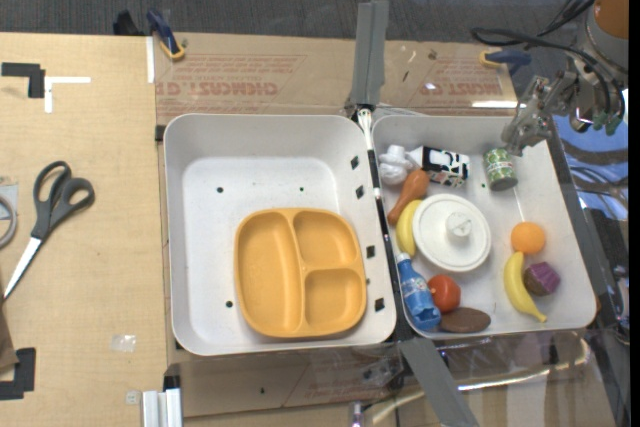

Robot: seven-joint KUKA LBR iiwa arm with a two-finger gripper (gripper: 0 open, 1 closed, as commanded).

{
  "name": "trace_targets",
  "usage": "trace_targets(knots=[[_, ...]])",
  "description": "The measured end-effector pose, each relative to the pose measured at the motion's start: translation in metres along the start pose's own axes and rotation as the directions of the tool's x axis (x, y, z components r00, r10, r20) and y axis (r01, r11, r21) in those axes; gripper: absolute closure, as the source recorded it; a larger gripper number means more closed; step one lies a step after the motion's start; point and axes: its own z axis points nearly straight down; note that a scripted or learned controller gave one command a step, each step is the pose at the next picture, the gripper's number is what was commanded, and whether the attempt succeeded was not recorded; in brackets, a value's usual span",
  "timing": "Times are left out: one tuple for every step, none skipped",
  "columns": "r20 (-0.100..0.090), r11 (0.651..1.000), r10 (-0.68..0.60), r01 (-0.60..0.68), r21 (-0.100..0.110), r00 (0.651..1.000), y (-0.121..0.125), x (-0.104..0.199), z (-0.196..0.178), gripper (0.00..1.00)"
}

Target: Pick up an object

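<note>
Gripper (522,130) above right bin's (566,245) far edge, fingers slightly apart, nothing between them. Green can (500,168) just below fingertips, upright, apart from white lid (455,233). Risks, as judged: can round, likely to roll or tip if pinched off-centre; bin wall close, may catch a finger. Orange (528,237), banana (519,287) further toward near edge.

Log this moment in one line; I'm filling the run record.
end effector: above right bin's far edge | nearest: green can | grasp: none seen | yellow tray: left bin
</note>
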Motion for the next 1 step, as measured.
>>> trace_targets(knots=[[0.002,0.847,-0.531,0.531,0.0,0.847,-0.0611,-0.0015,-0.0308,1.0]])
